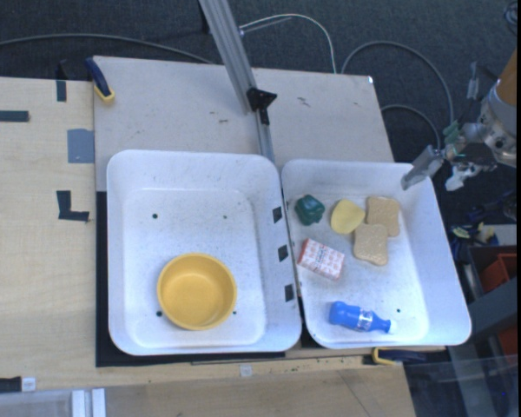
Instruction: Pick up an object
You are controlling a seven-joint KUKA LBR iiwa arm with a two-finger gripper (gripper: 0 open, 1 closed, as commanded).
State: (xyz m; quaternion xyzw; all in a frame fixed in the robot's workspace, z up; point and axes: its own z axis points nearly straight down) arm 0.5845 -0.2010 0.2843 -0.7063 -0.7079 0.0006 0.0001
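Note:
The right bin (412, 276) holds a dark green object (309, 208), a yellow rounded piece (347, 216), two tan bread slices (383, 214) (371, 244), a red and white box (320, 259) and a blue bottle (358, 317) lying on its side. My gripper (438, 173) hangs above the bin's upper right corner, open, with nothing between its fingers. It is to the right of the bread slices and apart from every object.
The left bin (191, 198) holds a yellow bowl (197, 290) near its front. A grey metal pole (230, 37) slants down to the gap between the bins. Cables lie on the dark floor behind the bench.

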